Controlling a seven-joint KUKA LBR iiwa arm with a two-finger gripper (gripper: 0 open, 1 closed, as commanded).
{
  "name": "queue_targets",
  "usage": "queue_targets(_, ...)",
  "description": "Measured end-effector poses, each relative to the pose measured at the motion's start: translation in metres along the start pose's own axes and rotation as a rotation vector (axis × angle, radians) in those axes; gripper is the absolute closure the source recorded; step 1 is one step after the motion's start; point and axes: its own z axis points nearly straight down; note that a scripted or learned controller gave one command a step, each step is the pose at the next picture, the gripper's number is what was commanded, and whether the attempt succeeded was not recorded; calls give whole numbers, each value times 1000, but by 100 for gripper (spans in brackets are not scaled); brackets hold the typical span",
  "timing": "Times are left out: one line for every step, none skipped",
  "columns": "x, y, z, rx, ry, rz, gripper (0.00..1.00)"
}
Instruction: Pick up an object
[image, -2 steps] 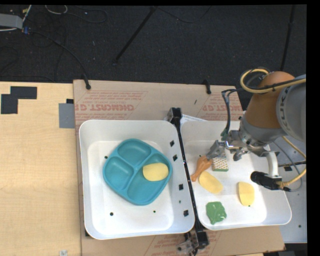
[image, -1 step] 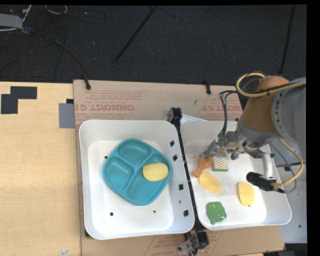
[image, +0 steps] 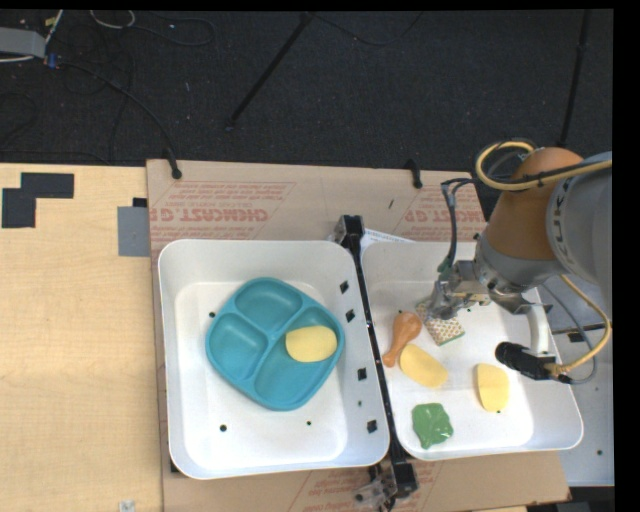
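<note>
The gripper (image: 443, 308) hung low in the right bin (image: 560, 425), just above a small patterned piece (image: 446, 331).

Its tip met the upper edge of that pale, chequered piece, or came very near it (the slant of the view hid any gap), and whether the gripper was parted or closed could not be told, nor whether it gripped anything. The piece lay on the bin floor near the middle, with an orange drumstick-shaped thing (image: 403, 338) just to its left and a yellow lump (image: 423, 367) just below that. A second yellow lump (image: 491, 388) sat further right, well apart from the gripper, and a green block (image: 432, 424) lay near the front wall. In the left bin (image: 190, 430) a teal divided plate (image: 245, 345) carried another yellow lump (image: 312, 344) in its right compartment.
</note>
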Motion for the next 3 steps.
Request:
queue_targets(-1,-2,-43,15,1,-4,100)
queue_targets(-6,2,-104,14,1,-5,100)
queue_targets(-7,3,-128,14,1,-6,100)
